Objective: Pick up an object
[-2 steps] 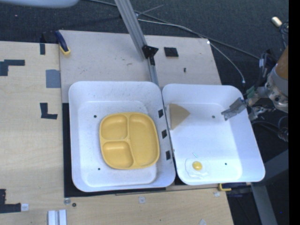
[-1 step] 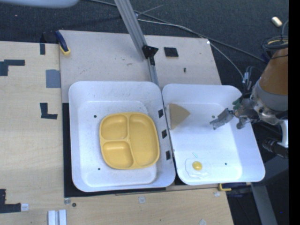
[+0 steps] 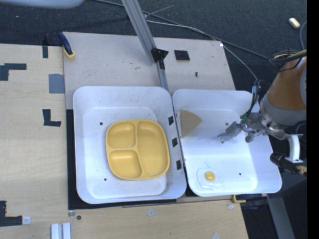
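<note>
Camera view: counter (image 3: 114, 59) carries two white bins side by side. Left bin (image 3: 87, 148) holds yellow divided plate (image 3: 137, 149), three compartments, lying flat at centre. Right bin (image 3: 249, 178) holds tan wedge (image 3: 188, 120) at far left corner and fried egg toy (image 3: 209, 177) near its near edge, well apart. Arm (image 3: 286, 96) reaches in from right, orange band above wrist. Gripper (image 3: 228, 133) over right bin's middle, between wedge and egg, touching neither; nothing seen in it.
</note>
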Motion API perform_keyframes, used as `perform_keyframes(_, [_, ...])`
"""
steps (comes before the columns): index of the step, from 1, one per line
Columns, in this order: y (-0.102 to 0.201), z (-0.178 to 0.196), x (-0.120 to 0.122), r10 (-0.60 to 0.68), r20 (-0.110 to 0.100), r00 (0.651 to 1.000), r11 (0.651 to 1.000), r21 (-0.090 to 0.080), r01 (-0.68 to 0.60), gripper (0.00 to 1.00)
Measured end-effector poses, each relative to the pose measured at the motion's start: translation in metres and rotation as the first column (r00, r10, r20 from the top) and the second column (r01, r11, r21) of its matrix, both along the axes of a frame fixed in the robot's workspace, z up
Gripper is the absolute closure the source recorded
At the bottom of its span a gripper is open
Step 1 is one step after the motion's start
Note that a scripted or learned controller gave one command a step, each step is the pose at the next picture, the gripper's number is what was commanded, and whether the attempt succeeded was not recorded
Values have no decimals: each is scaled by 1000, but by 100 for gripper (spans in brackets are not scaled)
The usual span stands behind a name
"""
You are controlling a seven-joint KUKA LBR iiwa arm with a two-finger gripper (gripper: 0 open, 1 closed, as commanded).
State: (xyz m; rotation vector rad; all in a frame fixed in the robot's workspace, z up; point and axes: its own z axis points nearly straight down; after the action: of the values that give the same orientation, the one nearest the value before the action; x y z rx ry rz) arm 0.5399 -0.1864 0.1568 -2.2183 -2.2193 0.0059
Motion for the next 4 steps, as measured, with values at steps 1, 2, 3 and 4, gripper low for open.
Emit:
perform_keyframes(1, [-1, -64, -5, 0, -2, 1000, 1000, 1, 0, 0])
perform_keyframes(2, [0, -51, -4, 2, 1, 1000, 1000, 1, -2, 100])
perform_keyframes(3, [3, 10, -8, 1, 7, 1000, 1000, -1, -1, 100])
perform_keyframes(4, [3, 52, -7, 1, 8, 1000, 1000, -1, -1, 100])
